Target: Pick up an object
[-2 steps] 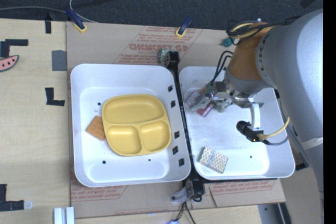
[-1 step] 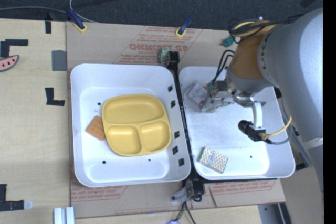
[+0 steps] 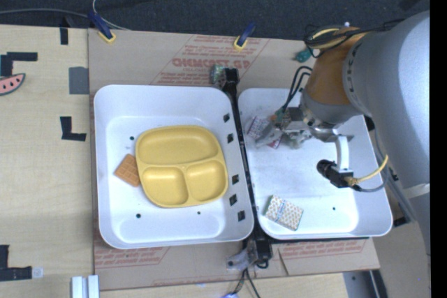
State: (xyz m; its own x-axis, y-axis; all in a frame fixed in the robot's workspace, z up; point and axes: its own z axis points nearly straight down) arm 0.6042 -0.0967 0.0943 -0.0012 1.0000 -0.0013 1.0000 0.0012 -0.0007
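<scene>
My gripper (image 3: 288, 130) hangs low over the upper left part of the right bin (image 3: 363, 220), under the grey arm with its orange band (image 3: 328, 77). Just to its left lies a small crumpled silvery and pink wrapper (image 3: 260, 129), touching or nearly touching the gripper; I cannot tell which. A small patterned packet (image 3: 284, 212) lies flat near the right bin's front edge. In the left bin (image 3: 115, 220), a yellow divided plate (image 3: 181, 165) sits with an orange square cracker (image 3: 127, 169) partly tucked under its left rim.
A black divider with clips (image 3: 237, 150) runs between the two bins. The arm's bulk covers the right bin's far right side, and a black cable fitting (image 3: 334, 173) hangs over its middle. Cardboard (image 3: 202, 59) lies under both bins.
</scene>
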